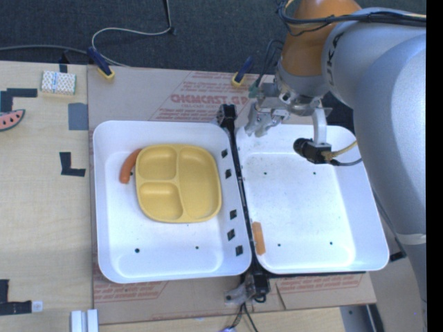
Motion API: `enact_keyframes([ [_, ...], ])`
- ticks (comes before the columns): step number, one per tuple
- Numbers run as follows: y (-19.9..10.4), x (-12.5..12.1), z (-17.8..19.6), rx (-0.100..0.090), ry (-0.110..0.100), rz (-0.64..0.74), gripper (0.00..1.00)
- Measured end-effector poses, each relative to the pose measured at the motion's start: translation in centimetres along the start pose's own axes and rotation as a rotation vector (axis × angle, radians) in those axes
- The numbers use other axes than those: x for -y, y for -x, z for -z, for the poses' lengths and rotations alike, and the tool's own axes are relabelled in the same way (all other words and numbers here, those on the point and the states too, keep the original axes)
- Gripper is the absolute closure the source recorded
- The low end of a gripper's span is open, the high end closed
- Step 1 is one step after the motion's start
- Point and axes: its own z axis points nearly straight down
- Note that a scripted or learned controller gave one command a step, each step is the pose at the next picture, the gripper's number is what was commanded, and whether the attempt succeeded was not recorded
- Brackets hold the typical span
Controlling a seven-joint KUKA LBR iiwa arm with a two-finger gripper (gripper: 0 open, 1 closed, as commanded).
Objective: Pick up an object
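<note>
The tool (261,124) hangs over the far left corner of the right bin (360,251); its opening I cannot tell, seemingly nothing held. One orange carrot (258,238) lies against that bin's near left wall. Another carrot (127,166) touches the yellow plate (178,182) in the left bin (111,254).

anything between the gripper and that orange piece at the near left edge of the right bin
Nothing visible stands in the way. The gripper is at the far left corner of the right bin, and the small orange piece lies against that bin's left wall nearer the front. The bin floor between them is bare.
</note>
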Motion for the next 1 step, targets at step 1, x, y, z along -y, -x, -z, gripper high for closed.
enact_keyframes([
  [1, 0.01, 0.01, -0.02, 0.0, 0.0, 0.0, 0.0],
])
